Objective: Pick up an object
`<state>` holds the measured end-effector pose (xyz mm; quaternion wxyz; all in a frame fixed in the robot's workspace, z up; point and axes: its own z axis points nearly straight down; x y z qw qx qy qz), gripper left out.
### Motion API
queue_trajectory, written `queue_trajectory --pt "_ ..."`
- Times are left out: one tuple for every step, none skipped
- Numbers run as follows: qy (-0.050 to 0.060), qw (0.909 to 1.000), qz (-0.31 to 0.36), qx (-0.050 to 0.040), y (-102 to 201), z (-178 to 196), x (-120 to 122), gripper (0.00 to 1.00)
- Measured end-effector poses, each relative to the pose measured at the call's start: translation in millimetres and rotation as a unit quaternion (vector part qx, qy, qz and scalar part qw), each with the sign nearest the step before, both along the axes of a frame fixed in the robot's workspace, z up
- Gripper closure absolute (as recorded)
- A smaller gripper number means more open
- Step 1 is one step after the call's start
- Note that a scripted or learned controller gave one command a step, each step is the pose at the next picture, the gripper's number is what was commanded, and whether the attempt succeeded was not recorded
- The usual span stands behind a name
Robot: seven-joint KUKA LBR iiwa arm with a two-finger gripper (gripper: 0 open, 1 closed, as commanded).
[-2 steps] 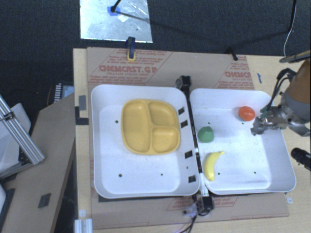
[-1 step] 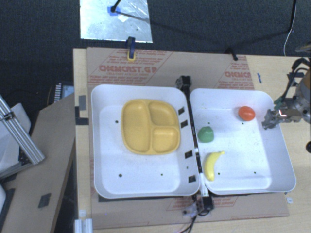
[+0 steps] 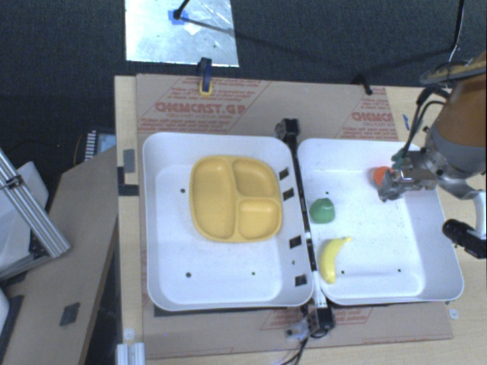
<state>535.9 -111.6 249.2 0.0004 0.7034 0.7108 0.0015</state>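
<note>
Camera view: two bins side by side, divider (image 3: 303, 226) as landmark. Left of divider, left bin (image 3: 163, 280) with yellow tray (image 3: 234, 198). Right of divider, right bin (image 3: 426, 280): green ball (image 3: 323, 210) just beside divider, banana (image 3: 332, 257) below it, also near divider. Far from divider, toward the arm side, orange object (image 3: 378, 175) touching or just beside gripper (image 3: 396, 182). Jaw opening impossible to tell; no proof of a hold. Probable risks: a glancing contact pushing the orange object away, or closing beside it rather than around it, given the small target and slanted approach.
</note>
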Motion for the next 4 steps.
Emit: queue_trajectory --pt "0.000 1.0000 0.000 0.0001 54.8 -13.3 0.5 1.00" --pt "0.001 1.0000 0.000 0.0002 109.9 -25.5 10.3 1.00" --pt "0.001 1.0000 0.000 0.0001 160.2 -34.5 11.2 1.00" --pt "0.000 1.0000 0.000 0.0005 218.8 -21.3 12.7 1.00"
